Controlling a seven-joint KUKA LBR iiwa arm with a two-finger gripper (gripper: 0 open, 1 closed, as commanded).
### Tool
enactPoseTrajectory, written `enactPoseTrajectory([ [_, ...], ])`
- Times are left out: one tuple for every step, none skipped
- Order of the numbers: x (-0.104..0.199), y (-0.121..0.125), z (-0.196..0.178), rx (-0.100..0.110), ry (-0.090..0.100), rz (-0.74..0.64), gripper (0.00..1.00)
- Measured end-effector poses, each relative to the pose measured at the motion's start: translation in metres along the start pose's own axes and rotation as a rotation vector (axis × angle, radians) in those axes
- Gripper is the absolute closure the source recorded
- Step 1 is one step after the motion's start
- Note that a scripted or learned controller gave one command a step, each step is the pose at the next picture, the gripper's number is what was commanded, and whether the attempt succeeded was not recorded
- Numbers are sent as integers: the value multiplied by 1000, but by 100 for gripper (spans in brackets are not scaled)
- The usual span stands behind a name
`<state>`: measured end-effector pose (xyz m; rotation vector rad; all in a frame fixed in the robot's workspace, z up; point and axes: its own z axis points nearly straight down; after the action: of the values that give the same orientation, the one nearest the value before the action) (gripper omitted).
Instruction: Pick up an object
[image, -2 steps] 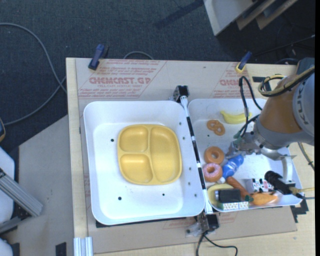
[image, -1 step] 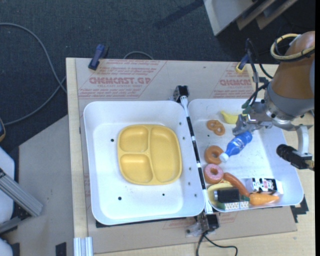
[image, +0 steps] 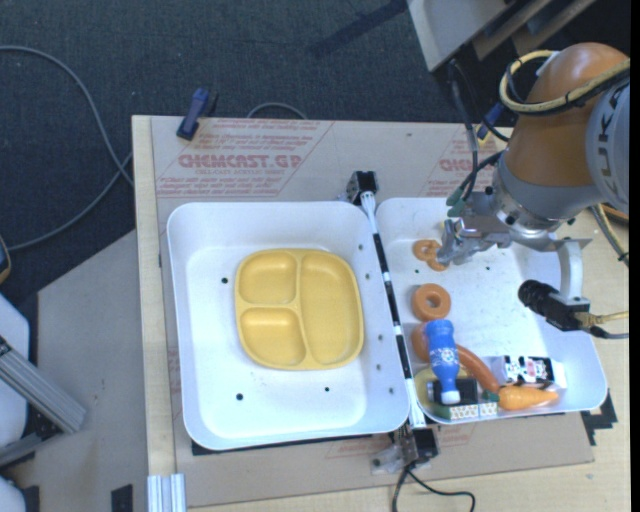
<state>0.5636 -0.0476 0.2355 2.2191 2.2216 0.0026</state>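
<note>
**Gripper poised over small ring in right bin**

Nearest the camera, at the right bin's (image: 590, 375) front edge, a carrot (image: 522, 398) and a small black-and-white carton (image: 530, 371) are being seen lying beside a blue bottle (image: 442, 358) and an orange sausage-like piece (image: 476, 365); these are crowded together, some touching. Just behind them a tan doughnut (image: 432, 300) is lying flat, apart from the rest. In the left bin (image: 200, 330) a yellow divided plate (image: 299, 306) is resting near the middle. Farther back, a small tan ring (image: 430, 252) is being met by the gripper (image: 452, 243), reaching in from the right; the jaws' spread cannot be told; nothing is being seen held between them.
</note>
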Motion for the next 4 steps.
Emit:
enactPoseTrajectory([
  [0, 0, 0, 0, -1, 0, 0],
  [-45, 100, 47, 1, -2, 0, 0],
  [-48, 75, 151, 3, 0, 1, 0],
  [-60, 98, 154, 24, 4, 4, 0],
])
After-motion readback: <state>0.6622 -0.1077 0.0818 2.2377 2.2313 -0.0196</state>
